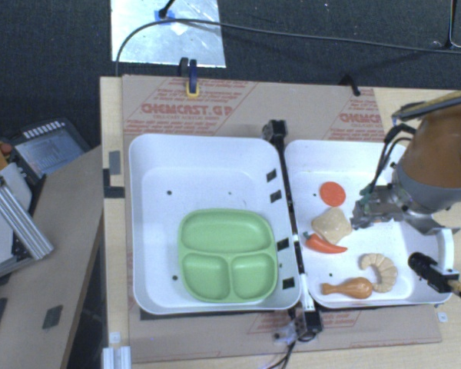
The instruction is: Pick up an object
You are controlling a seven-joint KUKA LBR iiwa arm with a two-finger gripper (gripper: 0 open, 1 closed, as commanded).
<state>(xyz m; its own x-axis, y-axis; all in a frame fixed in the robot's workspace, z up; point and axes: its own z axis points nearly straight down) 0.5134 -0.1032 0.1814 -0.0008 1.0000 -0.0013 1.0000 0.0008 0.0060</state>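
Approach step. Gripper (363,214) sits low in right bin (307,156), just right of beige bread-like lump (331,224); nothing seen between fingers, spread cannot be told. Red pepper (324,244) just near of lump. Next: centre over lump, descend, close.

Bench clutter around the brown printed cardboard sheet (215,102)

A shiny square metal plate (169,18) lies beyond the cardboard's far edge, a thin black cable (307,38) crossing beside it. A yellow-and-blue clamp (190,78) grips that far edge. A grey keypad device (50,151) sits off the cardboard's left side.
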